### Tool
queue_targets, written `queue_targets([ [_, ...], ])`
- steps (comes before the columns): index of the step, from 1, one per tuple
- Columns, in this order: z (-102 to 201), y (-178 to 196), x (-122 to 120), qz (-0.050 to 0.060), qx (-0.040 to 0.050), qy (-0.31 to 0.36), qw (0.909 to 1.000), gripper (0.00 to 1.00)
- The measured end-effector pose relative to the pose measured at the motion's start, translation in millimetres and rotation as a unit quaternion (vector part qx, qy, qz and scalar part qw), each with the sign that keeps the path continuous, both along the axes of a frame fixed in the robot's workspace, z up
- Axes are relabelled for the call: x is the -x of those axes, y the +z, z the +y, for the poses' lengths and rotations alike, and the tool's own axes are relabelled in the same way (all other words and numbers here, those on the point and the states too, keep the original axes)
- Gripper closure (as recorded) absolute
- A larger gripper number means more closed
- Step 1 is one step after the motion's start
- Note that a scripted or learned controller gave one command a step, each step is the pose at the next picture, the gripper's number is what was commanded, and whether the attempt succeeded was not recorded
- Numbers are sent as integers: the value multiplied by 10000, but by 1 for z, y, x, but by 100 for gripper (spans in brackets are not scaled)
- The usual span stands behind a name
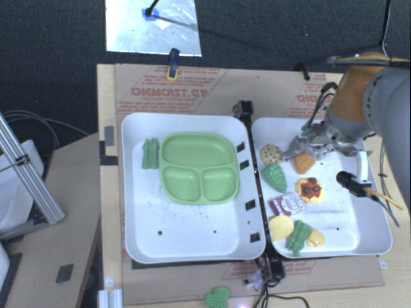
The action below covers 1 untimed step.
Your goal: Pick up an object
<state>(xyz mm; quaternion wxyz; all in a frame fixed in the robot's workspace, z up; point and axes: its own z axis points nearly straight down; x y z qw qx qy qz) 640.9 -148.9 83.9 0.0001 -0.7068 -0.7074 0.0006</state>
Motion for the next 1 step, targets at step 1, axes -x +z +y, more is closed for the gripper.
queue_targets([
  [1,0,12,-3,-35,7,14,10000,100],
])
